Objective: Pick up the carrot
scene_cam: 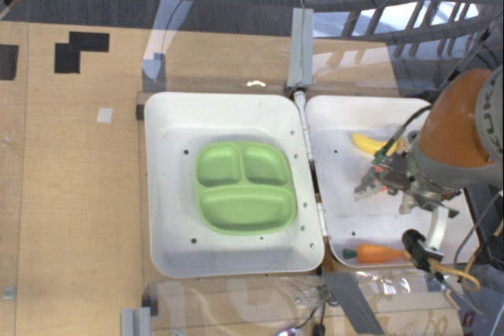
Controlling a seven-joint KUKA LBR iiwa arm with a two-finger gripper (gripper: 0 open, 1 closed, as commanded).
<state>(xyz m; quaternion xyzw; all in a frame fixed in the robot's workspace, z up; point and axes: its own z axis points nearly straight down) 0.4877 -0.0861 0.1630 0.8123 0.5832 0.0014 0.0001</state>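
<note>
Overhead, hand (376, 183) above the right bin (339, 169), apart from carrot (383, 253); opening impossible to tell.

Fixed overhead camera, slanted down, both bins (228, 110)

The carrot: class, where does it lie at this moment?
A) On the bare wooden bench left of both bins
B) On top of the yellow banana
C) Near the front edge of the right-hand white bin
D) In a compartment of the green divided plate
C: the carrot lies on the floor of the right bin close to its front wall, apart from the banana further back and from the green plate in the left bin.
</note>
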